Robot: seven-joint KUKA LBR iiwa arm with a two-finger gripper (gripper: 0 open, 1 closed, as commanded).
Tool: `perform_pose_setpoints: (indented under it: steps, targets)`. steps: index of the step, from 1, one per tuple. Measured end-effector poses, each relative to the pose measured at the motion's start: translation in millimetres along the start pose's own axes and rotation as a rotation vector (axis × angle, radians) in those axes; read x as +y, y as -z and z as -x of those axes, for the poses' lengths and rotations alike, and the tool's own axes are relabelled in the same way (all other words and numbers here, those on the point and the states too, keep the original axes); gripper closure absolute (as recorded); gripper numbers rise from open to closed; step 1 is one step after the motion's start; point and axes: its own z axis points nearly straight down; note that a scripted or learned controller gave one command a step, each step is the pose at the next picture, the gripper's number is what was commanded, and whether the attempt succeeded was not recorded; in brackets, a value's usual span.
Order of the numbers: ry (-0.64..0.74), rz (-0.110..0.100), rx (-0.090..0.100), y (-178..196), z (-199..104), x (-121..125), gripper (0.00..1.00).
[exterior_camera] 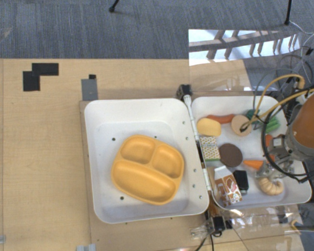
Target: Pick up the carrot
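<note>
Jaws over right bin [258,202], apart from carrot [220,118]

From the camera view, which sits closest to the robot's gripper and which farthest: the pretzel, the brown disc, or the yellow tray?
The gripper hangs over the right bin's right side.
1. Pretzel: just below it in the view, same bin.
2. Brown disc: to its left, mid right bin.
3. Yellow tray: farthest, in the left bin.
</note>
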Motion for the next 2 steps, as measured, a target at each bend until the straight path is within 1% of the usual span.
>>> perform_pose_setpoints:
  steps: [1,2]
  targets:
    - [0.264,0.019,0.003,-13.7,-6.1,8.3,1.0]
    - [0.264,0.021,0.005,-14.4,-7.5,8.8,0.0]
